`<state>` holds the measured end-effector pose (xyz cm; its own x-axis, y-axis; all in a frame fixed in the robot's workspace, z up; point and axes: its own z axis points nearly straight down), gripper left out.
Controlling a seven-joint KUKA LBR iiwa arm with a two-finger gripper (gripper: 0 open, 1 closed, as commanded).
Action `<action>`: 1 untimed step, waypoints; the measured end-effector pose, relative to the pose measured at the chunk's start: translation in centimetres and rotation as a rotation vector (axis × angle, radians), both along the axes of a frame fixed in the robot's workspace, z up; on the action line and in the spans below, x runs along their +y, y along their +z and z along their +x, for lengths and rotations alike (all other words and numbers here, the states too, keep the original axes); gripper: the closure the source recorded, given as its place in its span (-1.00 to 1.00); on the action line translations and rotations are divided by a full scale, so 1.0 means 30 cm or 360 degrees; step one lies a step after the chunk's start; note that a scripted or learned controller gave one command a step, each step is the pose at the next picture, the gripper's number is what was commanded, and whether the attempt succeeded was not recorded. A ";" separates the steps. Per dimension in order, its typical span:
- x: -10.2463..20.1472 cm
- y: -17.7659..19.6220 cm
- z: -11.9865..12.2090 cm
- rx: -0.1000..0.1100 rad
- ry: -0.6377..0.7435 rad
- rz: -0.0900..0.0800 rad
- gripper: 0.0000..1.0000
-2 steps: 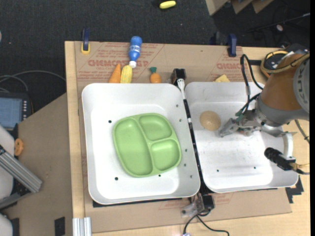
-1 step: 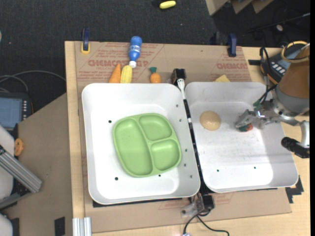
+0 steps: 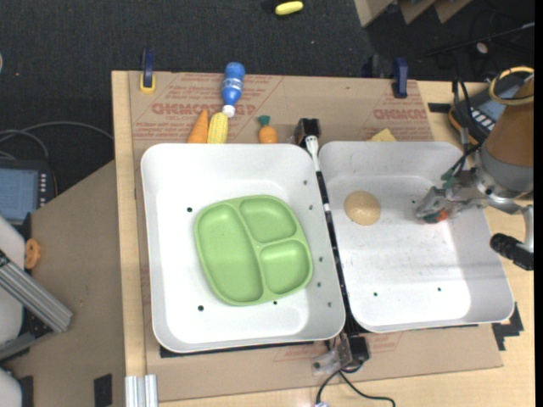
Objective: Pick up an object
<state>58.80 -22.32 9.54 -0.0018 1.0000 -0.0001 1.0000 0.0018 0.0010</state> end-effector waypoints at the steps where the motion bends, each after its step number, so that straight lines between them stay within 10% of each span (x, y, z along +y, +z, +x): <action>1: 0.297 -0.036 -0.034 0.0006 0.0008 0.0006 1.00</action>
